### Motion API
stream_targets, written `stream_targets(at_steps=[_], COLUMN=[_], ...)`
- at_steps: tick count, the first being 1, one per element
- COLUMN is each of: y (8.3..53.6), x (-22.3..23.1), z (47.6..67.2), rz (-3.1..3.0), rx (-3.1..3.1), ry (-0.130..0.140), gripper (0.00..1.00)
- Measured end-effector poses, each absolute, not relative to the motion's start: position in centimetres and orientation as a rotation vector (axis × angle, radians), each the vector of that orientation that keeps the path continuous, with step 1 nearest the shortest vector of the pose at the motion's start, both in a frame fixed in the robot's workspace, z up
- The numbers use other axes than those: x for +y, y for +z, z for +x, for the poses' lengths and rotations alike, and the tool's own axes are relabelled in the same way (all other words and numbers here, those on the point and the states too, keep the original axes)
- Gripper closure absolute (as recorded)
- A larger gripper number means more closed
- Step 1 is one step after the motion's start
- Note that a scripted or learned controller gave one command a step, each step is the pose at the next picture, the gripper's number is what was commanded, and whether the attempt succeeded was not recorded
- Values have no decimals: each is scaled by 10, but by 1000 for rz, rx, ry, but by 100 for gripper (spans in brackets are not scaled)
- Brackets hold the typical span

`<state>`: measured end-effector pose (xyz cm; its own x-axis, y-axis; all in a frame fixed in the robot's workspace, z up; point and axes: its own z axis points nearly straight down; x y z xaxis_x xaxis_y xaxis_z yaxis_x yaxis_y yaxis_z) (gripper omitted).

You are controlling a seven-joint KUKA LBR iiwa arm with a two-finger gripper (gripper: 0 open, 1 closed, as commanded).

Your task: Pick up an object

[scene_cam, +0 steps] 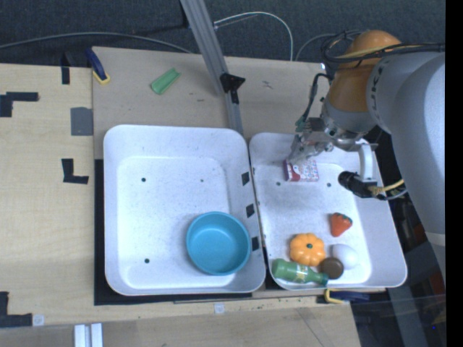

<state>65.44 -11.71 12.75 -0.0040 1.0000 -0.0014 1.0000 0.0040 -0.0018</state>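
Grey arm (405, 114) reaching in from right, orange-banded wrist bent down, pincer (304, 150) lowered

right bin contents — red-and-white packet (301, 170), flat, upper part of bin; orange-red strawberry (340, 224), mid right; orange pumpkin (307, 249), white egg (345, 254), brown ball (332, 267), green bottle (297, 272) lying on its side — clustered at near edge.

The gripper (304, 152) hangs over the right bin (275, 150), touching a red-and-white packet (302, 170). A strawberry (340, 224), pumpkin (307, 249), green bottle (298, 272) and white egg (346, 254) lie nearer the front. A blue bowl (218, 242) sits in the left bin (145, 157).
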Motion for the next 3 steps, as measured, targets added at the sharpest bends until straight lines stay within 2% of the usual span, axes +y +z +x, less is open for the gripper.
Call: stream_targets(at_steps=[1,3], y=[182,292], x=[-106,-101], z=[658,657], rz=[-2220,-2222], rx=[-2227,-2226], ry=[-5,-5], gripper=[100,100])
